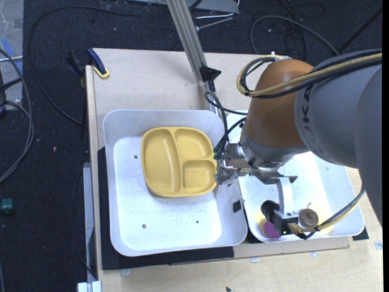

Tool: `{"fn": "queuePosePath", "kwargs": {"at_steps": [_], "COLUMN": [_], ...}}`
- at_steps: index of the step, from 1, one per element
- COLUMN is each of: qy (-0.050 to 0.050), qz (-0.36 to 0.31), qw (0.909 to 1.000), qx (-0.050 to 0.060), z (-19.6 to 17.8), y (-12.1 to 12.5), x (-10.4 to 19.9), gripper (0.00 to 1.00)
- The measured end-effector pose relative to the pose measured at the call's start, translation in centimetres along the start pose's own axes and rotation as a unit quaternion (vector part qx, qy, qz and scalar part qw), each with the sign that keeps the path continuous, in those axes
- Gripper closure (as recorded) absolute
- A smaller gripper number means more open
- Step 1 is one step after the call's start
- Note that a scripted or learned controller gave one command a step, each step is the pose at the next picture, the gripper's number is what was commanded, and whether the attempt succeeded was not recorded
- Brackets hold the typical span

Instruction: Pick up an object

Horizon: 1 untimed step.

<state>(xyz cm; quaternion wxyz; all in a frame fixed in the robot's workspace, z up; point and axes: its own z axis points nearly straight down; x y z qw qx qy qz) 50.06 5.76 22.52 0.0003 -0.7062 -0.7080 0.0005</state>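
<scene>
A yellow divided plate (176, 160) lies flat in the left white bin (170, 233), toward its upper right. My gripper (222, 168) is low at the plate's right rim, over the border between the two bins. The wrist and the orange band (276, 111) above it hide most of the gripper, and I cannot tell whether it touches the plate. In the right bin (346, 224), near the front wall, lie a small purple thing (271, 229) and a round brown thing (309, 217).
The arm covers most of the right bin. A small black piece (236, 206) sits by the rims between the bins. A slanted metal pole (187, 32) rises behind the bins. A blue and yellow clamp (97, 64) grips the bench's back left corner.
</scene>
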Motion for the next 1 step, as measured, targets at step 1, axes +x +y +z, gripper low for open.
{"fn": "queuePosePath", "kwargs": {"at_steps": [1], "qy": [0.000], "qz": [0.000], "qw": [1.0000], "qx": [0.000], "z": [-0.62], "y": [-0.28], "x": [4.20], "gripper": [1.00]}}
